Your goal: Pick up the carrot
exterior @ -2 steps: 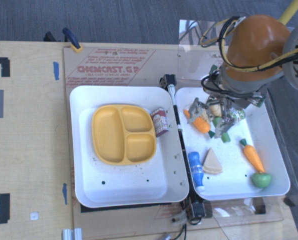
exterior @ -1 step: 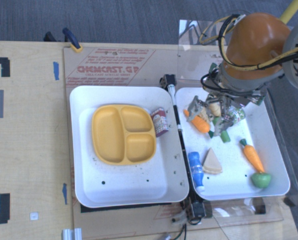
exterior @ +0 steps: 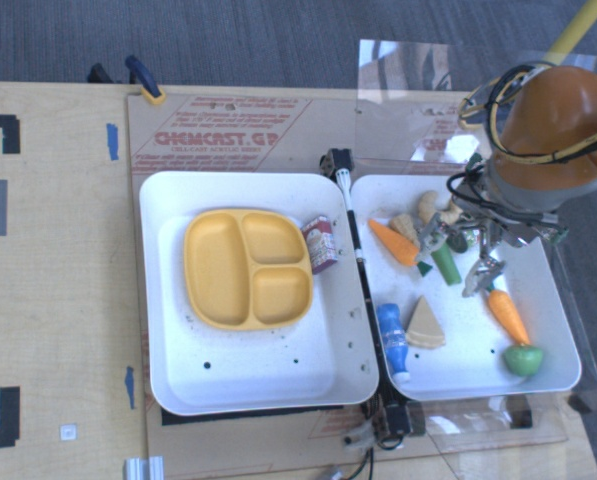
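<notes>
Carrots are seen twice in the right bin [exterior: 563,368]: one carrot [exterior: 508,315] near the right wall just above a green ball [exterior: 524,360], another carrot [exterior: 393,242] at upper left beside a green block [exterior: 445,264]. Both are judged light, stiff and smooth, best gripped across the thick middle. The end effector [exterior: 484,268] hangs between them, and whether it is released or clenched cannot be told.

Overhead camera — slanted, both bins [exterior: 158,298]

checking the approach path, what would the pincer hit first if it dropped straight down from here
Probably the top end of the carrot right of the green piece; the pincer hangs just above it, though depth is unclear.
</notes>
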Motion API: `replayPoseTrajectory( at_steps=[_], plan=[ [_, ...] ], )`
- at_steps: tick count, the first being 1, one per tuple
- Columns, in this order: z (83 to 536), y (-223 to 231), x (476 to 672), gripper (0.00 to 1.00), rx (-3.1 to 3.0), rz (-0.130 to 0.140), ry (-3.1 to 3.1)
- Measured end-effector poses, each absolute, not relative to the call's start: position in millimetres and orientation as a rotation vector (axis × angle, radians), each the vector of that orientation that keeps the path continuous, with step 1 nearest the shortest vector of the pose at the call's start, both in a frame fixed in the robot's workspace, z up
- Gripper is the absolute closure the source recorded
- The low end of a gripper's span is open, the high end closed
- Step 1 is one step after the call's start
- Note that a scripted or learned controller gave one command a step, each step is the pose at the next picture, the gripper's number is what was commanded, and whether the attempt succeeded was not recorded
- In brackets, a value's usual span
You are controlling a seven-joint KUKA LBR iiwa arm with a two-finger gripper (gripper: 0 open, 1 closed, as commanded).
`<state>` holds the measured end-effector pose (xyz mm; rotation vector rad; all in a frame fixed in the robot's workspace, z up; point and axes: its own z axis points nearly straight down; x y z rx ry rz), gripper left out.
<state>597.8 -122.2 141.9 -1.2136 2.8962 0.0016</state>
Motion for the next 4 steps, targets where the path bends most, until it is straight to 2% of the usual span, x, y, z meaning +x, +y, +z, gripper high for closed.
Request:
replayPoseTrajectory(
  at_steps=[1, 2, 3, 4],
  plan=[
    [98, -100, 603.2, 0.00, -1.257, -0.006, 2.865],
    [91, -95, 584.7, 0.00, -0.810, -0.002, 3.023],
    [105, -93, 589.9, 1.00, -0.808, -0.007, 3.007],
    [104, -93, 589.3, 0.00, -0.807, -0.006, 3.009]
  ],
)
